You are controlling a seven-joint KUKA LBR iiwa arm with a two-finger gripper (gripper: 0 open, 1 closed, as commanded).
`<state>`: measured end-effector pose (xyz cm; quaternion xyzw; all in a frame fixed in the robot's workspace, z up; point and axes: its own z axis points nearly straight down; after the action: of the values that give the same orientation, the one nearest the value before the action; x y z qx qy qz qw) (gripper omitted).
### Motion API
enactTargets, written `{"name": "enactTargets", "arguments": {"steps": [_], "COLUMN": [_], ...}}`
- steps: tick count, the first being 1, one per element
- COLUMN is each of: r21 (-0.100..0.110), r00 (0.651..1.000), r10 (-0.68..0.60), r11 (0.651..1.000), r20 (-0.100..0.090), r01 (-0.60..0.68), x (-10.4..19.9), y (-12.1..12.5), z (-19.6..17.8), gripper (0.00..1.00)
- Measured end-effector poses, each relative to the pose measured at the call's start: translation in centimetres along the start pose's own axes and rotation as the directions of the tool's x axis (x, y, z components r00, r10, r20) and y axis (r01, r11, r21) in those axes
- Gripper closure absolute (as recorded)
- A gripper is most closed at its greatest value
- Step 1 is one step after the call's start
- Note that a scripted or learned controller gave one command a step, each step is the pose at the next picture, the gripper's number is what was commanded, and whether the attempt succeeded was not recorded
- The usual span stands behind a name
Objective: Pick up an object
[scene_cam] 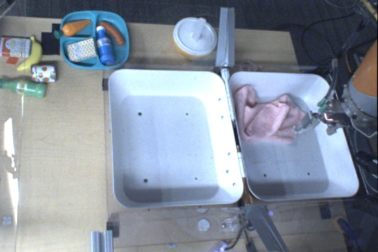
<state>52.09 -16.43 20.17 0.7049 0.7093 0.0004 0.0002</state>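
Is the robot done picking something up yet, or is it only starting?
Only starting. The gripper has reached into the right bin and sits at the right edge of the pink cloth. The cloth lies crumpled on the bin floor, not lifted. I cannot tell whether the cloth is gripped. Grabbing firmly and lifting are left.

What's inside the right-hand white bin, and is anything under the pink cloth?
Right bin: a crumpled pink cloth, with the claw at its right edge. Whatever lies beneath the cloth is covered.
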Motion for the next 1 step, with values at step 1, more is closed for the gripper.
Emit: {"name": "enactTargets", "arguments": {"steps": [1], "r21": [-0.004], "r00": [0.991], "r10": [-0.133], "r11": [0.991], "r20": [0.001], "r01": [0.133], "x": [5.04], "y": [4.22], "z": [10.64], "gripper": [0.0]}}
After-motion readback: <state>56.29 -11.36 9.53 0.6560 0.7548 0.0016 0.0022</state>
